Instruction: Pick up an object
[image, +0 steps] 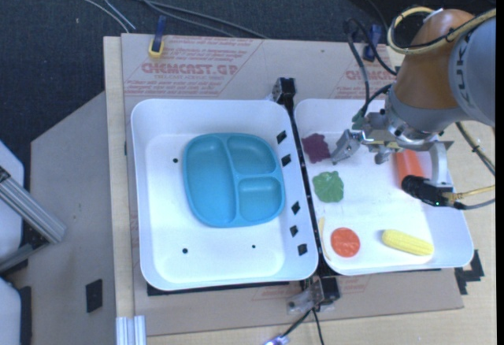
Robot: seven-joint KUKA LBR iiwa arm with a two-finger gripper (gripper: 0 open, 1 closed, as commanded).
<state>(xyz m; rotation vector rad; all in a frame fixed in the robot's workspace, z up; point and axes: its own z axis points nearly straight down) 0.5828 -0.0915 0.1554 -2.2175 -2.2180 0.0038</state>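
My arm (pixel 441 60) reaches in from the right over the far part of the right bin (pixel 461 253), and my gripper (pixel 346 148) hangs low over that bin's far left area, pointing left toward the divider between the two bins. I cannot tell from here how my gripper is set, and nothing shows clearly held in it. Just to the left of my gripper, touching or nearly touching its tip, lies a small dark purple object (pixel 316 146) on the bin floor close to the divider. Just nearer than that, a little below my gripper in the view, sits a green leafy object (pixel 328 186). Under my wrist, to the right of my gripper, an orange object (pixel 409 166) lies partly hidden by my hardware. Along the near side of the same bin lie a round red object (pixel 345 242) on the left and a yellow corn cob (pixel 407 242) to its right, both well apart from my gripper. The left bin (pixel 153 245) holds a blue divided tray (pixel 233 178) lying flat in its middle, well to the left of my gripper. Both bins rest side by side on the counter (pixel 205 64).
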